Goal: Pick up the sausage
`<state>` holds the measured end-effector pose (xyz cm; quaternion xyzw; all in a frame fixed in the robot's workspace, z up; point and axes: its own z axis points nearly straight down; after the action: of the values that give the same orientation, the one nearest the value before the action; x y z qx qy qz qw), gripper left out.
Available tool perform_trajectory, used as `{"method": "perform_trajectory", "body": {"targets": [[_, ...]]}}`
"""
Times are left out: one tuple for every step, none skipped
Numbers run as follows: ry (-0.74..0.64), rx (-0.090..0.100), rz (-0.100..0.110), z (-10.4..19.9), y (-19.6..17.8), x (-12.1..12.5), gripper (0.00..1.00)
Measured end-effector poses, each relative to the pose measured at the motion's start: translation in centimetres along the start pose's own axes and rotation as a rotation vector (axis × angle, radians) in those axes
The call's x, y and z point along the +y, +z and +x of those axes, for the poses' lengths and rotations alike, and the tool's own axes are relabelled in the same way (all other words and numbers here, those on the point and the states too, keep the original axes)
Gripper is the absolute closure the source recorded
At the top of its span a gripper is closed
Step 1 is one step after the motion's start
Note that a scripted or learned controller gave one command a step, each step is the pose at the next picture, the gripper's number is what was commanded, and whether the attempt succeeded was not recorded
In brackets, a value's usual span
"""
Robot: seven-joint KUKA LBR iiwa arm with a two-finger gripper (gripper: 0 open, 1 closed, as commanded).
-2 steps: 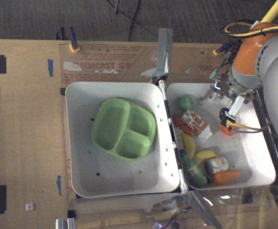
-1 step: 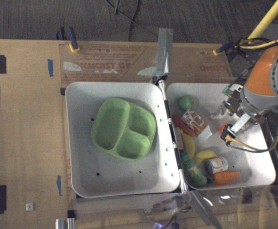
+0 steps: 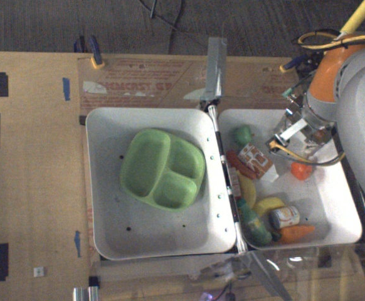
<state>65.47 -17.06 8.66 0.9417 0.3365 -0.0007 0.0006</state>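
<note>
The left bin [image 3: 107,231] holds a green divided plate [image 3: 163,168] with three compartments, set slightly askew near the bin's upper centre. The right bin [image 3: 336,205] holds the toy food, crowded mostly along its left wall and lower edge.

The sausage [image 3: 240,165], a reddish-brown link, lies on a slant against the left wall of the right bin, partly under a small carton [image 3: 255,158] printed in brown and white. A green vegetable [image 3: 243,134] sits just above the carton. Below the sausage lies a yellow banana [image 3: 249,192], and beside it a second yellow piece [image 3: 268,204]. A small can [image 3: 285,217] with a white and orange label rests near the lower edge, touching an orange carrot [image 3: 298,232]. A dark green item [image 3: 255,226] lies against the lower left corner. A red-orange tomato [image 3: 301,170] sits alone toward the middle right.

The gripper [image 3: 283,142] hangs over the upper right part of the right bin, to the right of the carton and well apart from the sausage. Whether it is spread or pressed together cannot be told from this view, and nothing is seen held in it. The orange band [image 3: 325,80] shows above the wrist
</note>
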Motion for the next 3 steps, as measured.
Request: {"method": "perform_trajectory", "body": {"targets": [[0.099, 0.015, 0.011, -9.3, -1.4, -2.5, 0.0], [-0.046, 0.001, 0.005, -11.0, -3.0, -6.3, 0.0], [-0.099, 0.007, -0.006, -13.4, -0.2, -11.0, 0.0]]}}
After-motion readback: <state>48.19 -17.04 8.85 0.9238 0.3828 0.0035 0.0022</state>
